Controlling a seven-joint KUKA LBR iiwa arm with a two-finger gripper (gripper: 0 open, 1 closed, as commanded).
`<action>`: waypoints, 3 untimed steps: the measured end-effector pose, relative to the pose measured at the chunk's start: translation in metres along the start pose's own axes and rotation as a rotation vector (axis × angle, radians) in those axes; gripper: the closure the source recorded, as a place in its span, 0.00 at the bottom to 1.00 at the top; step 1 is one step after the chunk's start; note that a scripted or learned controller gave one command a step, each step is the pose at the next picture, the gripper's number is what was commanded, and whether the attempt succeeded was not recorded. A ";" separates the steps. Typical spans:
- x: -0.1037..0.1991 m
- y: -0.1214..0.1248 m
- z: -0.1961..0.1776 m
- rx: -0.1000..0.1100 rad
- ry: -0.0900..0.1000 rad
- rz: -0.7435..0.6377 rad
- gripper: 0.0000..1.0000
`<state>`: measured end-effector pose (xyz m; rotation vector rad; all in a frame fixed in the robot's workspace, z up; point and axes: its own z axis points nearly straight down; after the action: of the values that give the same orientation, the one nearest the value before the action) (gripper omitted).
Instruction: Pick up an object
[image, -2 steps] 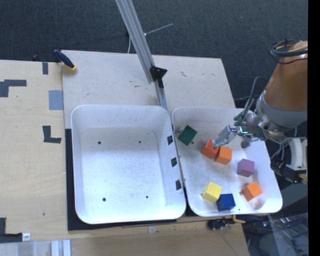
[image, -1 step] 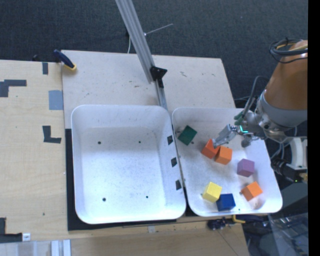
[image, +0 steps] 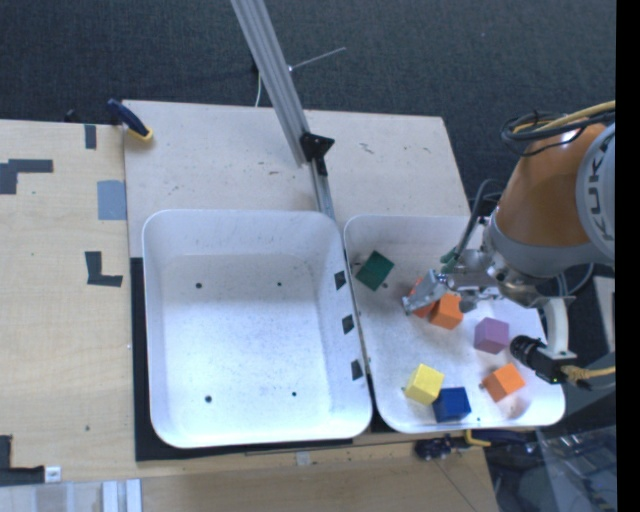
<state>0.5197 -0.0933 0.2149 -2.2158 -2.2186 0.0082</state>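
Nearest in the right bin (image: 395, 410) sit a blue cube (image: 452, 403), a yellow cube (image: 424, 383) and an orange cube (image: 503, 381); a purple cube (image: 491, 335) lies farther back. Beyond, the gripper (image: 432, 296) sits low against a second orange block (image: 446, 311), apparently trying for it; whether its jaws are apart or clamped, I cannot tell. Farthest lies a green cube (image: 375, 270).

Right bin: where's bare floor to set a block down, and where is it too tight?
In the right bin, bare floor lies along its back wall behind the green block, and between that block and the yellow block. It is crowded around the gripper, over the orange block, and near the purple block, blue block and second orange block.
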 end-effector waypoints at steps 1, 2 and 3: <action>0.002 -0.009 0.048 -0.001 0.000 0.001 0.00; -0.001 -0.013 0.093 0.000 0.000 0.001 0.00; 0.000 -0.012 0.081 -0.003 0.001 -0.001 1.00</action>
<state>0.5074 -0.0936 0.1344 -2.2165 -2.2205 0.0036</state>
